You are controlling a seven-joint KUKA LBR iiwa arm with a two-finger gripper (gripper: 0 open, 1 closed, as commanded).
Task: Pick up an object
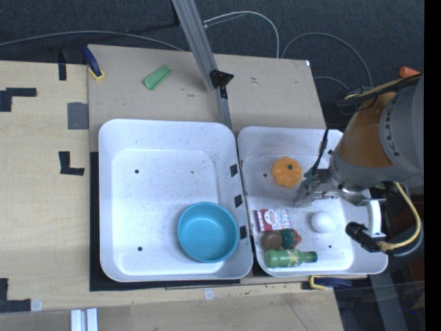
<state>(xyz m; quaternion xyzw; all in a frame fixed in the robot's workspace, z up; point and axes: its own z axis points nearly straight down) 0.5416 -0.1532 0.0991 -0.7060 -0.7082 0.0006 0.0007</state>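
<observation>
The right bin [275, 143] holds an orange pumpkin-like toy [286, 172], a white egg-shaped object [322, 221], a red and white packet [273, 219], a small brown and red item [281, 239] and a green bottle [291, 257] lying on its side. My gripper [308, 192] hangs over the right bin, just right of the orange toy and above-left of the white object. Nothing shows between its fingers. The arm [375, 143] comes in from the right, grey with an orange band.
A blue bowl [207, 231] sits in the near right corner of the left bin [138, 150]. A green block [156, 77] lies on the bench behind the bins. A grey pole [196, 33] slants down to the bins' divider. Cables run behind.
</observation>
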